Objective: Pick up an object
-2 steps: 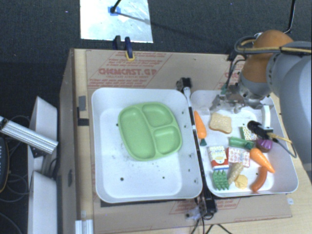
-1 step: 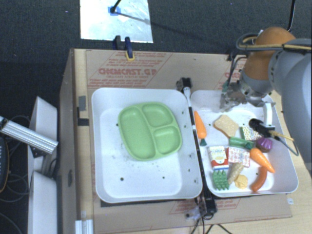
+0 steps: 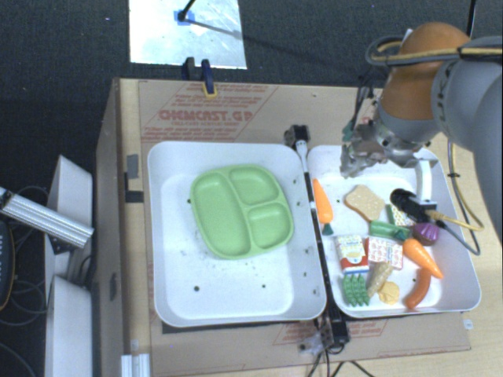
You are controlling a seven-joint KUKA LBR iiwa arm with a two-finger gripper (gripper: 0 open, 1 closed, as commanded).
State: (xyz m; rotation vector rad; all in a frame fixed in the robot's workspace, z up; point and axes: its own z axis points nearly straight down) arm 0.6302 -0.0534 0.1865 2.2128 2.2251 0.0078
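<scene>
**Gripper over the far corner of the right bin, toys waiting below**

The pickings are all in the right bin (image 3: 409,308). A slice of toy bread (image 3: 365,203) lies near its far end, and a carrot (image 3: 322,201) runs along the left wall beside it, green tip pointing to the near side. Just past the bread there's a green vegetable (image 3: 384,228), and a purple eggplant (image 3: 427,232) sits a little to its right.

Nearer the middle, two red-and-white packets lie side by side, the left packet (image 3: 352,252) and the right packet (image 3: 386,251). A second carrot (image 3: 423,259) lies at a slant to the right of them, with an orange sausage shape (image 3: 419,290) just below it. At the near edge there's a knobbly green piece (image 3: 355,289), a beige stick (image 3: 379,273) and a small yellow lump (image 3: 389,292), all bunched close.

Now the gripper (image 3: 357,160): it hangs over the bin's far-left corner, just beyond the bread. From this angle I can't tell whether it's open or closed, and no toy can be seen in its grasp. The grey arm (image 3: 464,100) with its orange band (image 3: 413,69) reaches in from the right.

Over in the left bin (image 3: 173,181), a green divided plate (image 3: 241,210) lies flat in the middle. Both bins rest on the cardboard-topped bench (image 3: 204,116).
</scene>
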